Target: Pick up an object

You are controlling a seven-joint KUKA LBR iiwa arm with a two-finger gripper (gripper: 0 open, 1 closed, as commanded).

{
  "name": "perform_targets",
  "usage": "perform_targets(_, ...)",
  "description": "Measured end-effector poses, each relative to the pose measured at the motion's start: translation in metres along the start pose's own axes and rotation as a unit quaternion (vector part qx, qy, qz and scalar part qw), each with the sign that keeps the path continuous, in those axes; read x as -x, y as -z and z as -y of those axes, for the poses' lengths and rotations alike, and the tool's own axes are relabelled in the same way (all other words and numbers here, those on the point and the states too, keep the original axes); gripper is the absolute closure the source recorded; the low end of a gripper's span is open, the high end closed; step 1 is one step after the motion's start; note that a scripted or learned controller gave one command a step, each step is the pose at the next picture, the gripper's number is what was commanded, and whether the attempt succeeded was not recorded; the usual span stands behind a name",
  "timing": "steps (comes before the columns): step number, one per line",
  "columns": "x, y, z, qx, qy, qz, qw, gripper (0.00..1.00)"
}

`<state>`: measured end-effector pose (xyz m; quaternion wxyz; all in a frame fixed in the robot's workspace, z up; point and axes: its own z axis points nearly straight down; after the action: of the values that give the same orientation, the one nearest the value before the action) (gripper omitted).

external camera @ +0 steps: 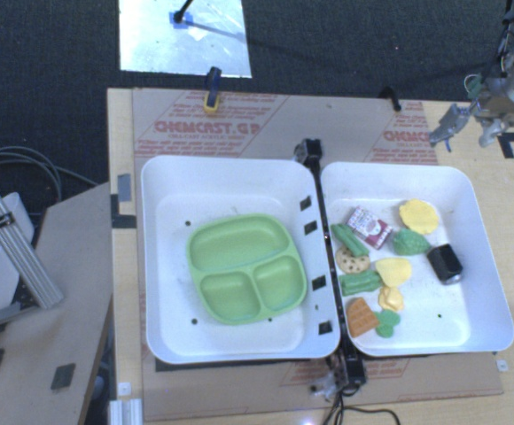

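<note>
Gripper [470, 124] half cut off top right; we can't tell its jaws. Glossy green tray [246, 267], lumpy toy food [390, 273].

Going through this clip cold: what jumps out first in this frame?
The green divided tray lying alone in the left bin catches the eye first. Next comes the heap of small toy foods in the right bin: a yellow round piece, a cookie and a black block among them. The pincer hangs at the upper right, beyond the bins.
</note>
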<state>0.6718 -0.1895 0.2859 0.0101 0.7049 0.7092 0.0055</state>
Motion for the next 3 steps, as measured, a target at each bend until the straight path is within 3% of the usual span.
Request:
perform_targets(1,0.017,-0.096,0.024,-0.013,-0.003,-0.003,0.9999,0.00)
perform_targets(2,0.015,-0.206,0.061,-0.014,-0.003,-0.004,0.9999,0.00)
perform_targets(3,0.016,-0.188,0.056,-0.008,-0.002,-0.003,1.0000,1.00)
